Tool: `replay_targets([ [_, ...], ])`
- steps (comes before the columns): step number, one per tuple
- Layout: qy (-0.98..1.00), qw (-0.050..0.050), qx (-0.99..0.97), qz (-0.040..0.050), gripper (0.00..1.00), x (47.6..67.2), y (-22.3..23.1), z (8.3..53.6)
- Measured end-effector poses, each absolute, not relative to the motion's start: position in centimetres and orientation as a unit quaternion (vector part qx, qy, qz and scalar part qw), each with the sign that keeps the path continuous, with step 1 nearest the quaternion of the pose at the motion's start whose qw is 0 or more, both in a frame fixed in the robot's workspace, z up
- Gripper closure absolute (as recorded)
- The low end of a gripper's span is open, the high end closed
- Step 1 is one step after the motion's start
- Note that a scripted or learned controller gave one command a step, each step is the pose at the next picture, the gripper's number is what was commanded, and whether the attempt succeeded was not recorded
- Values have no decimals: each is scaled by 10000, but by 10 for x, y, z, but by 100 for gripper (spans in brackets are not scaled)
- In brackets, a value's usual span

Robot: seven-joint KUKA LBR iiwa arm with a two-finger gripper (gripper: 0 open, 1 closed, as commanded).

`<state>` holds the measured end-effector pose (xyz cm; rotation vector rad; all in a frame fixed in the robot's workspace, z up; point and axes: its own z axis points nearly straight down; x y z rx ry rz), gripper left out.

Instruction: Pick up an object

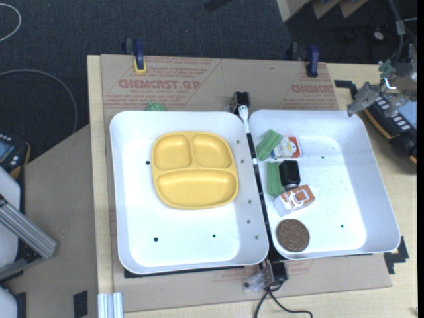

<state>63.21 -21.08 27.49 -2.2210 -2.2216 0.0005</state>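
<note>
Several small objects lie along the left side of the right bin (pixel 351 177). A green packet (pixel 269 144) and a white and red packet (pixel 290 148) lie at the far end. Below them sit a black block (pixel 289 173), a green strip (pixel 273 179) and an orange and white carton (pixel 296 199). A brown round disc (pixel 292 235) lies nearest the front rim. Grey metal parts of my gripper (pixel 371 98) show at the right edge, beyond the right bin's far right corner and well away from the objects.
A yellow divided plate (pixel 195 169) rests in the left bin (pixel 132 197). A black divider bar (pixel 252 158) runs between the bins. Blue clamps (pixel 138 52) hold the board at the back. Dark equipment (pixel 397 121) sits right of the right bin.
</note>
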Motion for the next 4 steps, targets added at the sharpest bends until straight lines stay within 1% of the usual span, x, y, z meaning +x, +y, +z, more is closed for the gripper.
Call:
replay_targets([
  [1, -7076, 86, -7065, -16, 0, 593, -218, 85],
  [2, -7094, 47, -7048, 4, 0, 544, -121, 84],
  [3, -7096, -15, -7046, -37, 0, 496, -52, 190],
  [4, -7072, -15, -7070, -9, 100, 496, -57, 195],
])
